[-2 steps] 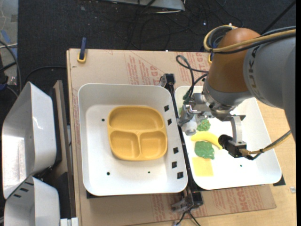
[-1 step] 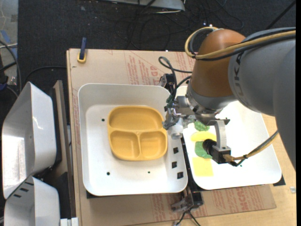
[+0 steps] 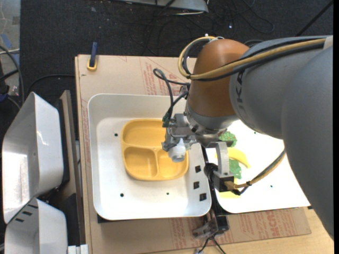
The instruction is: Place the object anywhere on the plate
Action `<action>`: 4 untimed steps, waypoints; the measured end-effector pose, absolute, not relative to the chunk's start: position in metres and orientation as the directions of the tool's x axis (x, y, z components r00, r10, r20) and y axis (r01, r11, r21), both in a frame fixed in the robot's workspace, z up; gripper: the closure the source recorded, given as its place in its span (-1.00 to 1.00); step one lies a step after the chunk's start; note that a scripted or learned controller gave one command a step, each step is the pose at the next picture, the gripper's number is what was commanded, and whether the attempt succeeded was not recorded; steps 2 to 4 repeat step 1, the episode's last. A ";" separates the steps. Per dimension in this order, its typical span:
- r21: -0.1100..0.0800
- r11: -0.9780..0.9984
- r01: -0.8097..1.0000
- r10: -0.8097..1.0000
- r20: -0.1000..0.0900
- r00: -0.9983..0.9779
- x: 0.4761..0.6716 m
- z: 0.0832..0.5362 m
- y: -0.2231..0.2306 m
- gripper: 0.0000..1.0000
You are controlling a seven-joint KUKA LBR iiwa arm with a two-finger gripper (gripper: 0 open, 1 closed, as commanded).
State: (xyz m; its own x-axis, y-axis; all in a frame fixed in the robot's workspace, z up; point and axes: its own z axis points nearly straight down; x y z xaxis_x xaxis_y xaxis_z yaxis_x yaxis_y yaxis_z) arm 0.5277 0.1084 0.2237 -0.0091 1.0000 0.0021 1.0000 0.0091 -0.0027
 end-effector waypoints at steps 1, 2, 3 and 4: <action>-0.002 0.002 1.000 1.000 0.000 -0.002 0.528 0.224 0.105 -1.00; -0.002 0.002 1.000 1.000 0.000 -0.002 0.528 0.224 0.105 -1.00; -0.002 0.002 1.000 1.000 0.000 -0.002 0.528 0.224 0.105 -1.00; -0.002 0.002 1.000 1.000 0.000 -0.002 0.528 0.224 0.105 -1.00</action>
